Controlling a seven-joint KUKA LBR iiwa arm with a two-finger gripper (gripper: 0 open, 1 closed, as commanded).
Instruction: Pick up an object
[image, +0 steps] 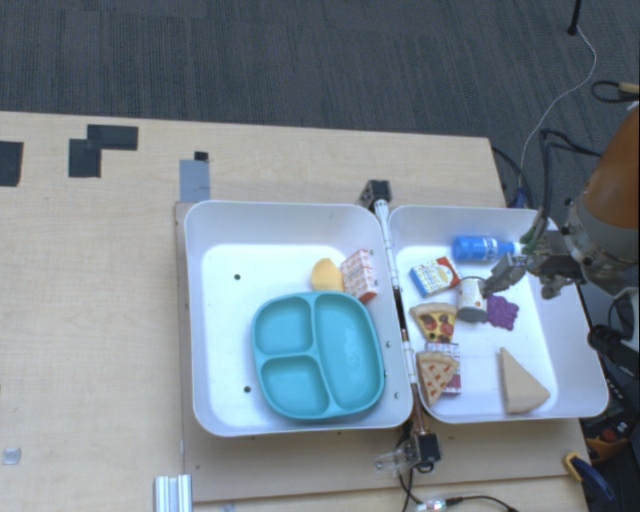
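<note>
My gripper (526, 278) hangs over the right bin (575, 330), near its right side, open with nothing between its fingers. Just below its left finger lie purple toy grapes (503, 312) and a small white and red can (470, 294). A blue bottle (480, 247) lies to the upper left of the gripper. Further left are a blue and white box (434, 274) and two pizza slices (435, 322) (437, 372). A tan wedge (521, 384) rests in the bin's lower right.
The left bin (215, 330) holds a teal divided plate (317, 355), a yellow lump (325, 273) and a red and white carton (359, 275). Cables hang at the far right beside the arm.
</note>
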